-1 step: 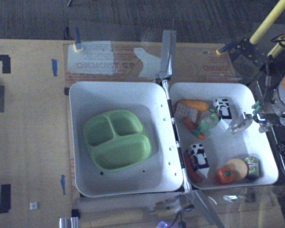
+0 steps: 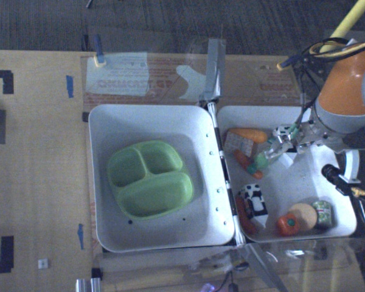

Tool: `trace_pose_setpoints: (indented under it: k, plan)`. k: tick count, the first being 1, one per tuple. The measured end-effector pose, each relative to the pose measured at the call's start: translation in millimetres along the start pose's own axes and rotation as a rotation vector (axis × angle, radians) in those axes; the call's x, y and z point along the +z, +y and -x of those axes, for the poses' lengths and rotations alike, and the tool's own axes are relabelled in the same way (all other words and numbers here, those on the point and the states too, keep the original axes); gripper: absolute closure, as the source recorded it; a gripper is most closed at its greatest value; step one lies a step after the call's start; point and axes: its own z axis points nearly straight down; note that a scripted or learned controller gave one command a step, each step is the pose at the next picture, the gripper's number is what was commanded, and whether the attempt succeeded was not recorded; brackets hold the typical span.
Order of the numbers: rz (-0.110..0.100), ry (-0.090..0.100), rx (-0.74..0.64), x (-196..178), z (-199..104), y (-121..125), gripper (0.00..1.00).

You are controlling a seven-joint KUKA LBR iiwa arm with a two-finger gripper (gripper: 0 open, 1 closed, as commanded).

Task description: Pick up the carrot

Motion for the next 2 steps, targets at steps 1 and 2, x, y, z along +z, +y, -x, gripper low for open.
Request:
trace_pose_setpoints:
  k: [1,2]
  plan:
    - [0.026,-0.016,-0.049,29.8,-0.9,63.6,0.0]
    - [0.027,-0.018,-0.041,28.9,-9.1,65.1,0.0]
